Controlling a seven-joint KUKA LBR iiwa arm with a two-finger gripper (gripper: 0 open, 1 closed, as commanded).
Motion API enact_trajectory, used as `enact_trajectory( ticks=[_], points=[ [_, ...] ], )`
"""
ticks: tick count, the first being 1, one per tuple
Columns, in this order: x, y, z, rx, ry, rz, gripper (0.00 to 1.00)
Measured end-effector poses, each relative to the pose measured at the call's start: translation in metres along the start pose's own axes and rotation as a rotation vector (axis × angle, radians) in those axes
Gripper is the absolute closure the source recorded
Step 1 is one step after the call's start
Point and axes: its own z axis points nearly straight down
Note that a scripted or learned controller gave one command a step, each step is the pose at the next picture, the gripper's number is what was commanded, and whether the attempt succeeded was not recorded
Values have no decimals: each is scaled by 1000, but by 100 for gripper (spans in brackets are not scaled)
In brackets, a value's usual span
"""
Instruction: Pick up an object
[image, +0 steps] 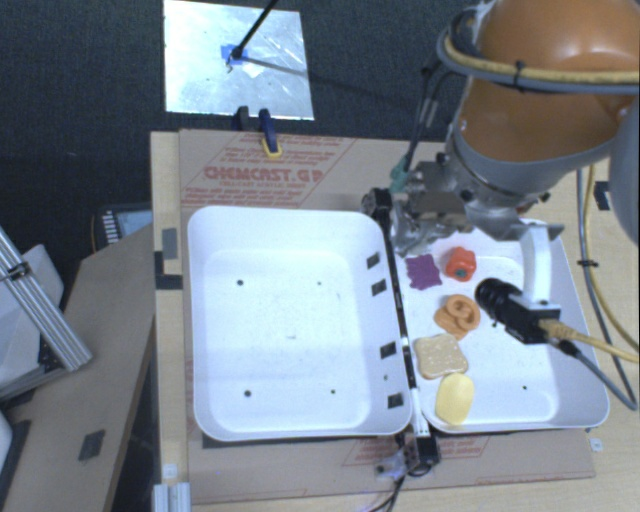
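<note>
The right bin (565, 395) holds several toy foods along its left side: a purple piece (423, 271), a red-orange pepper (460, 263), an orange pretzel shape (459, 314), a slice of bread (440, 355) and a yellow fruit (455, 398). My gripper (418, 222) hangs over the far left corner of this bin, just above and behind the purple piece. The wrist's bulky orange and grey body (540, 90) hides much of it. Nothing can be seen held in it.
The left bin (205, 300) sits beside the right one, with black clips joining them along the divider (395, 320). A black cylinder (512, 306) on a white bracket hangs over the right bin. Behind the bins are cardboard (265, 172), a blue-yellow clamp (268, 135) and a foil sheet (238, 60).
</note>
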Motion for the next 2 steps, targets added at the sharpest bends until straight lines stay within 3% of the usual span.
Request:
enact_trajectory(
  ticks=[1, 2],
  points=[
    [68, 2, 27, 13, -4, -2, 100],
    [-8, -13, -7, 7, -6, 13, 100]
  ],
)
